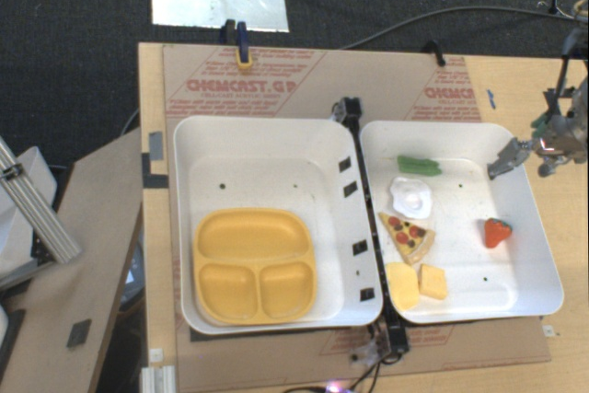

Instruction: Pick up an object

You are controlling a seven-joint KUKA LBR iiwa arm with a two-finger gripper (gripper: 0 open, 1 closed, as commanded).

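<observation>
Strawberry (496, 233), small, red and probably a light, hard, slick plastic toy, is lying alone in the right bin (543, 290), well apart from the pizza slice (408, 237) and near the right wall, so it is being judged the easiest thing to take, across its rounded middle. The gripper (507, 159) is being held at that bin's far right corner, beyond the strawberry, with nothing seen in it. How far it is spread cannot be told.
</observation>
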